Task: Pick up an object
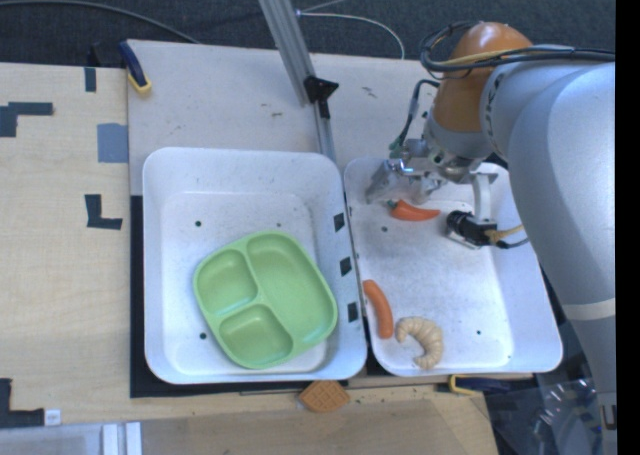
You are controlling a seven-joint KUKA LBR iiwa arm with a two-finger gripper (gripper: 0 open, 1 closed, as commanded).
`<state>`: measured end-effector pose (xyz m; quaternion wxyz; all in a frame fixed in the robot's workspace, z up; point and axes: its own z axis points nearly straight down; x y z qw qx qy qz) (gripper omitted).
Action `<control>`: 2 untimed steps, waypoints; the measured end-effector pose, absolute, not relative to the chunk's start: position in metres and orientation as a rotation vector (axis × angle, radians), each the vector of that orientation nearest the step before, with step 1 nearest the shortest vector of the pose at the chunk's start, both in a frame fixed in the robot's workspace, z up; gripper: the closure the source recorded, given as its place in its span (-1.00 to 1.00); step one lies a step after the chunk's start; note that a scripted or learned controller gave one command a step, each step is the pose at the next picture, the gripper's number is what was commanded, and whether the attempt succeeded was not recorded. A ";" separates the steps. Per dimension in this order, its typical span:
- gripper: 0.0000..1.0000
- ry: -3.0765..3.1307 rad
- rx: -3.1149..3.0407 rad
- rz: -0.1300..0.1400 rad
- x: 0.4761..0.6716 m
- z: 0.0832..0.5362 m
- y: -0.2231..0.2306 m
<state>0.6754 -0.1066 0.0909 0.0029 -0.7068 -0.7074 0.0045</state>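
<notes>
**A:** What is laid out across the frame?

**B:** A pale bench (pixel 230 93) carries two shallow white bins side by side. The left bin (pixel 160 243) fills the centre left. The right bin (pixel 520 333) sits to the right of centre, its edge touching the left bin's edge.

**A:** What lies in each?

**B:** In the left bin, toward its lower right, a light green divided plate (pixel 265 298) with three compartments lies flat. In the right bin there are three small things. An orange carrot-like piece (pixel 413 210) lies near the bin's upper edge. A second orange piece, sausage-shaped (pixel 379 307), lies along the lower left wall. Just beside it, lower right, is a pale curled piece like a croissant (pixel 423 339).

**A:** Where is the arm?

**B:** The grey arm (pixel 570 163) comes in from the right, with its orange band (pixel 480 73) at the upper right. The claw (pixel 400 178) hangs over the upper left corner of the right bin, just above the carrot-like piece in the picture.

**A:** Is the claw pinching anything?

**B:** I cannot tell how it is set; it is too small and blurred. Nothing can be made out in its grip, and the carrot-like piece appears to rest on the bin floor.

**A:** Anything outside the bins?

**B:** A silver pole (pixel 285 23) slants down from the top centre to the bins' shared edge. A small tan waffle-patterned piece (pixel 323 397) lies on the bench below the bins.
</notes>
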 end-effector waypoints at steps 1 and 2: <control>1.00 -2.220 -2.214 0.014 0.675 0.100 -0.106; 1.00 -2.224 -2.222 -0.003 0.677 0.143 -0.107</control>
